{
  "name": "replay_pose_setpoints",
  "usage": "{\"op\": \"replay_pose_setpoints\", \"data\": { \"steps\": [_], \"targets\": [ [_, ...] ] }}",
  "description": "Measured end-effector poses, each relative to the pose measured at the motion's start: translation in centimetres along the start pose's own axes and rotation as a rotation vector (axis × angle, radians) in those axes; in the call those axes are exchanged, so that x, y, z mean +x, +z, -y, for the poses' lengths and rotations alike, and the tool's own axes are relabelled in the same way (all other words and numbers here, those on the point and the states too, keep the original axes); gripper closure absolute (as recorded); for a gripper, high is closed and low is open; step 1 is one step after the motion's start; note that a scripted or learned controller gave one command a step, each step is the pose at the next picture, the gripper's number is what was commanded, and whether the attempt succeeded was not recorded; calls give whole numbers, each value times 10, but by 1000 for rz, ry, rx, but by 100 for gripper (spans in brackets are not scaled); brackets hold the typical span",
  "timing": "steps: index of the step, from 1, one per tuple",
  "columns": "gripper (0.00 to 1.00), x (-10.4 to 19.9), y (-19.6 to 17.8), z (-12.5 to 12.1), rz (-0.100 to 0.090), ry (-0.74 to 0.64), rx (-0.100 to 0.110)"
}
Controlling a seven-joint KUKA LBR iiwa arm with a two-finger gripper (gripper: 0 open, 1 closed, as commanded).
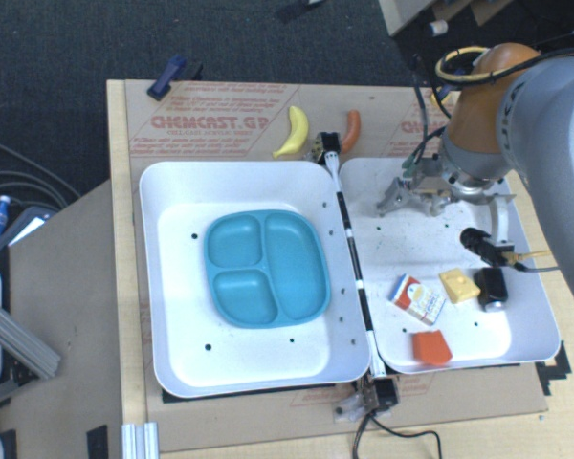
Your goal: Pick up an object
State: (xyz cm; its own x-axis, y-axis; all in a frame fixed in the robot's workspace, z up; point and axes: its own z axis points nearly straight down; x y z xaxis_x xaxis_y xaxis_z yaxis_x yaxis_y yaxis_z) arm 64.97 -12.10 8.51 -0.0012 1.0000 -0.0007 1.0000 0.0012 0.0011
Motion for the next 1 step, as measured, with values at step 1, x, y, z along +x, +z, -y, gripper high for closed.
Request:
{"op": "replay_pose_setpoints", "data": {
  "steps": [1],
  "targets": [
    [0,16,1,74,-2,2,3]
  ]
}}
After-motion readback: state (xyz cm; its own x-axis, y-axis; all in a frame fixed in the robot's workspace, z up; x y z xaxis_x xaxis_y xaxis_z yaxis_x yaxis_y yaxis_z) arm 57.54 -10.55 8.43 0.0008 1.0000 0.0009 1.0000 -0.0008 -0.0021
